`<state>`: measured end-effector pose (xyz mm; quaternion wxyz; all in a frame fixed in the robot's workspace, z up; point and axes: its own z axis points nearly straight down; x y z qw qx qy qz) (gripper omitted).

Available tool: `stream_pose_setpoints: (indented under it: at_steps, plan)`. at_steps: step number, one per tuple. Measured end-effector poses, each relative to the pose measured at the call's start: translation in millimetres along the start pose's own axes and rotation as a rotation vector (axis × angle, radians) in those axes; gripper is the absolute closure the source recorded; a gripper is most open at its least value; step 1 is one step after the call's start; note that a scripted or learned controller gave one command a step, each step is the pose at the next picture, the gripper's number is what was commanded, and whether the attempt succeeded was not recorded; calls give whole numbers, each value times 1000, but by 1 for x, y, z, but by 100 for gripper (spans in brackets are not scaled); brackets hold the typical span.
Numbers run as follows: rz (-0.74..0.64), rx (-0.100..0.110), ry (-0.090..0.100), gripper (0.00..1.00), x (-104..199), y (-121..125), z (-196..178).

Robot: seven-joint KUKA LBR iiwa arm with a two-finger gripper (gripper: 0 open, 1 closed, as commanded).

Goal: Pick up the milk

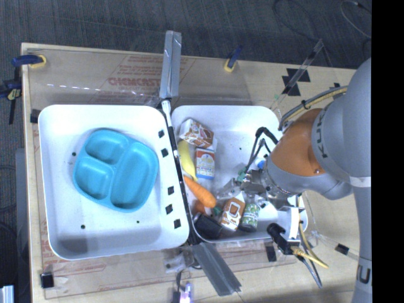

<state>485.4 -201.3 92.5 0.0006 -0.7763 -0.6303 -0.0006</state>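
— Where is the milk?
— The milk carton [197,133] lies at the far left of the right bin [237,120], just above the banana [187,160]; the gripper [250,202] hangs low nearer the front; its pincer state I cannot tell.

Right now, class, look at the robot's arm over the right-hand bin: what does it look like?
The arm is thick, rounded and grey, with a glossy orange band above the wrist and dark lettering on the grey shell. Black cables loop beside the wrist, down toward the gripper.
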Motion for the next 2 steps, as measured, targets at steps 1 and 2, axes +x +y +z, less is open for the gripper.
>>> stream_pose_setpoints:
  at_steps: [1,2]
  plan:
    - [-5,0,0,100,0,1,-10]
    - [-49,3,0,100,70,25,-102]
